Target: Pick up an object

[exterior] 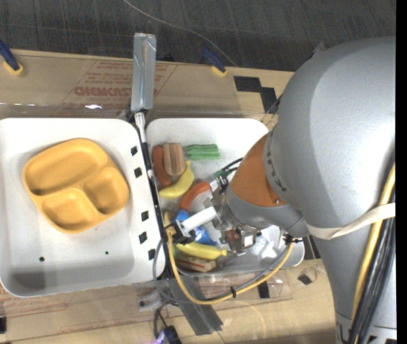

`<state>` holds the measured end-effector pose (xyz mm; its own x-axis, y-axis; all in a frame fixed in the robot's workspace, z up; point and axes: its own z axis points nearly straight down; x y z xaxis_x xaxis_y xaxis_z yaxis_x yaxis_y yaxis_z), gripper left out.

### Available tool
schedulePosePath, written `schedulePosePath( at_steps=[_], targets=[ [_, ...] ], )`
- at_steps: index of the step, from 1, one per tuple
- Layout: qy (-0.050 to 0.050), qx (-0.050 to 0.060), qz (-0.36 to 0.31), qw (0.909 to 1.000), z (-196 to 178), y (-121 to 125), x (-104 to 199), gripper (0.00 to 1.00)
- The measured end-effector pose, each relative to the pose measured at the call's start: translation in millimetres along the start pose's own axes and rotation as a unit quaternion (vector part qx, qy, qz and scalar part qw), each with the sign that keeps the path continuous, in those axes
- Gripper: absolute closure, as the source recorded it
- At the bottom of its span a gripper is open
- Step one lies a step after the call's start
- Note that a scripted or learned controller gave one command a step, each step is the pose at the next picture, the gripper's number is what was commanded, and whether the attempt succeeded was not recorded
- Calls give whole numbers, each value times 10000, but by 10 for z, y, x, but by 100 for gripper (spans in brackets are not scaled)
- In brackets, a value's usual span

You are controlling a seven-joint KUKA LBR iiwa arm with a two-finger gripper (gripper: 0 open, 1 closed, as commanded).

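The right bin [250, 130] holds a pile of toy food. A brown hot dog [171, 161] and a green piece [203, 151] lie at the back. Below them sit a yellow banana [178, 185] and an orange-red piece [197, 190]. Nearer the front are a blue item [183, 217], a second yellow banana [200, 251] and a brown piece [194, 265]. My gripper [216, 226] is down in the front half of this bin, right among the blue item and the front banana. The wrist and arm hide the bin's right side.
The left bin [17, 264] holds a yellow divided tray [77, 183]. A metal bar [143, 70] stands behind the divider between the bins. A yellow cable [189, 292] loops over the right bin's front rim. Blue clamps [6, 54] grip the cardboard base.
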<state>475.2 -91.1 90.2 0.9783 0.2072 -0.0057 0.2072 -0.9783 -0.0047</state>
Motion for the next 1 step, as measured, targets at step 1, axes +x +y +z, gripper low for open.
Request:
schedulePosePath(
  at_steps=[1],
  targets=[
    [48, -14, -14, 10000, -1034, -207, 126, 0]
  ],
)
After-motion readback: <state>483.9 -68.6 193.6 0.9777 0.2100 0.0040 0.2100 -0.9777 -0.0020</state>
